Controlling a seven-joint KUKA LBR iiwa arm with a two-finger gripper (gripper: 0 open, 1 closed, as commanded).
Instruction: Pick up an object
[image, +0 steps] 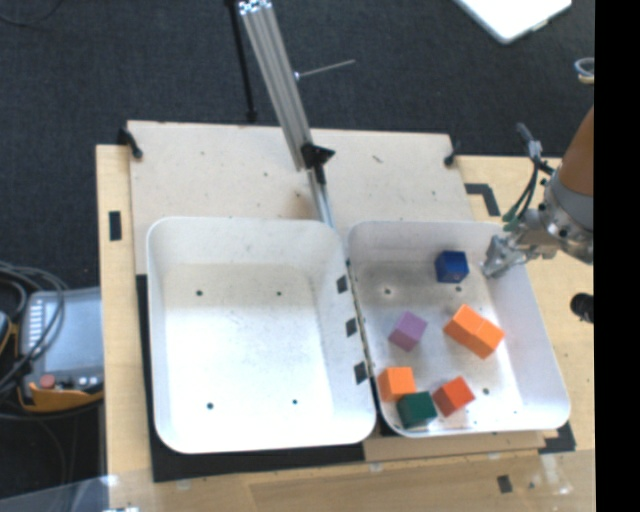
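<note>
Right-hand shallow white plastic bin (535, 330): holds all six loose objects, so any pick target lies here.
- Small dark blue cube (452, 266): at 12 o'clock in the bin, nearest candidate, just beside the gripper at its 9 o'clock.
- Pale purple cube (407, 330): near bin centre, apart from its neighbours.
- Large orange block (474, 331): at 3 o'clock of the purple cube, tilted.
- Small orange cube (398, 381), dark green cube (417, 408) and red-orange cube (454, 395): clustered at 6 o'clock, touching or nearly so; judged harder to grasp singly.

Left-hand shallow white plastic bin (250, 330): bare floor, likely the drop side.

Grey two-finger gripper (499, 257): over the right bin's 1 o'clock rim, nothing visible between the fingers. Finger spacing: cannot tell; tips small and blurred.

Arm: cut off at the frame's 3 o'clock edge, wrist partly visible.
</note>
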